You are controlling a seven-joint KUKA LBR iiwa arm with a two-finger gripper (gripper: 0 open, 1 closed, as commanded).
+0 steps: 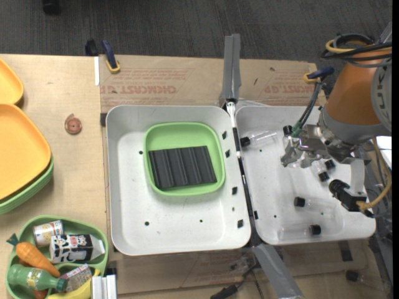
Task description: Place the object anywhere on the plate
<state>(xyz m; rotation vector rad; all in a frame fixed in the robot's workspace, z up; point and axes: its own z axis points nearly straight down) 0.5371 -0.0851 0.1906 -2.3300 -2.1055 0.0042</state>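
A dark grey ribbed rectangular slab (184, 167) lies flat on the green square plate (184, 130), which sits in the left white bin (124, 198). My gripper (300, 152) hangs over the right white bin (274, 223), near its upper middle. It is well to the right of the plate and apart from the slab. The orange-banded wrist (354, 98) rises above it and hides part of the bin's far right side.
Stacked orange and green plates (22, 154) lie on the bench at the left. A green bowl (56, 257) of toy food and cans stands at the bottom left. A metal divider post (231, 67) stands between the bins at the back. Cables (349, 198) hang at the right.
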